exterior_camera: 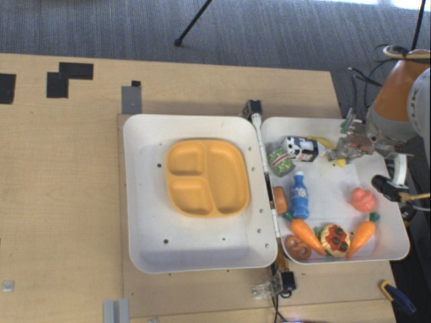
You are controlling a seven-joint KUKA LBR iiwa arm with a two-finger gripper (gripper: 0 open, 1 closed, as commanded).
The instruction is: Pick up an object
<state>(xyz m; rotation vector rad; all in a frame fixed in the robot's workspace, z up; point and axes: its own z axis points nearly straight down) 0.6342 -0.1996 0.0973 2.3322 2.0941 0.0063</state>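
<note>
At the near edge of the right bin (pixel 397 247) lie two carrots (pixel 306 233) (pixel 361 235) with a small pizza (pixel 334 239) between them, and a brown round piece (pixel 297 247) sits in the near-left corner. Just beyond, a blue bottle (pixel 299 196) stands close to the bin's left wall, with an orange piece (pixel 279 199) beside it on the left. A red tomato (pixel 363 200) lies to the right, apart from the rest. Farther back sit a green packet (pixel 280 158) and a black-and-white cow (pixel 298 149), and a yellow banana (pixel 326 142) rests near the far wall. The tool (pixel 349 147) hangs low over the far right part of this bin, by a small yellow piece (pixel 339 161); I cannot tell how it is set or whether it grips anything. The grey arm (pixel 397 103) with its orange band comes in from the right. The left bin (pixel 135 200) holds a yellow tray (pixel 205 177) with three sections, lying about mid-bin. Both bins rest on the wooden bench (pixel 60 200).
</note>
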